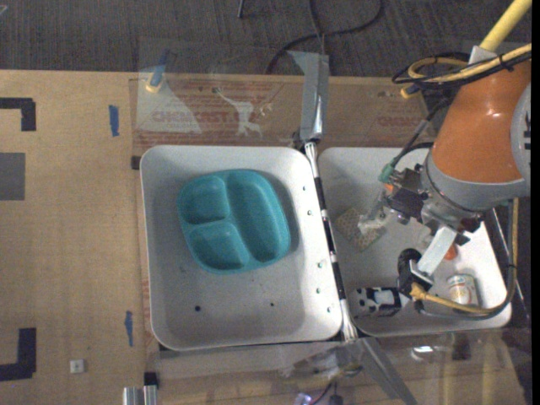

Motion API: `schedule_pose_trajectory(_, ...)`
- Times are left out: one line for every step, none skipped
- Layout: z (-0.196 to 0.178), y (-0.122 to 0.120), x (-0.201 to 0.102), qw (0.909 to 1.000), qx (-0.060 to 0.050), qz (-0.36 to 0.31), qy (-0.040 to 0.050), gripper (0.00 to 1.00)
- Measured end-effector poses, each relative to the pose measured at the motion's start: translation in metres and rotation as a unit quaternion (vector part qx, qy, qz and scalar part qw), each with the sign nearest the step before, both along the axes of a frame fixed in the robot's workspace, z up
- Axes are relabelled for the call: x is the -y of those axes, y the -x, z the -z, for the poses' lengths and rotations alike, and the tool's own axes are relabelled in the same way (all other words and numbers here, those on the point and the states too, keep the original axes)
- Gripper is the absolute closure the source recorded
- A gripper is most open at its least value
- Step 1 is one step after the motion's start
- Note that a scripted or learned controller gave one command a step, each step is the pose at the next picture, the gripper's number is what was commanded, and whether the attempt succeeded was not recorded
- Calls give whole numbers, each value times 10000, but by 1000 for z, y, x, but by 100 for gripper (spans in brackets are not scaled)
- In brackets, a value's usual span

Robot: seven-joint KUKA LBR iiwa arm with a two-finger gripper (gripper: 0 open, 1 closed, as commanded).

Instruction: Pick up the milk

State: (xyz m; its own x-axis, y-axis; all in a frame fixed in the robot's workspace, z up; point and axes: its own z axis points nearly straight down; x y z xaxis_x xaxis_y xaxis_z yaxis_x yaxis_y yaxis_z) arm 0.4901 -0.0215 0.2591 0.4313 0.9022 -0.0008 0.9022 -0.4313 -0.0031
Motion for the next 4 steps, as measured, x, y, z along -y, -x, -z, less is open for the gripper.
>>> schedule_pose_trajectory(76, 11, -52, 9974, -3, -718, -4, 0)
schedule_pose_trajectory(75, 11, 14, 9960, 3, -891, -4, 0)
schedule_pose_trajectory(-115, -55, 72, 9997, 13, 254, 8, 0)
schedule_pose_trajectory(-30, 11, 4, 9978, -2, 665, 3, 0)
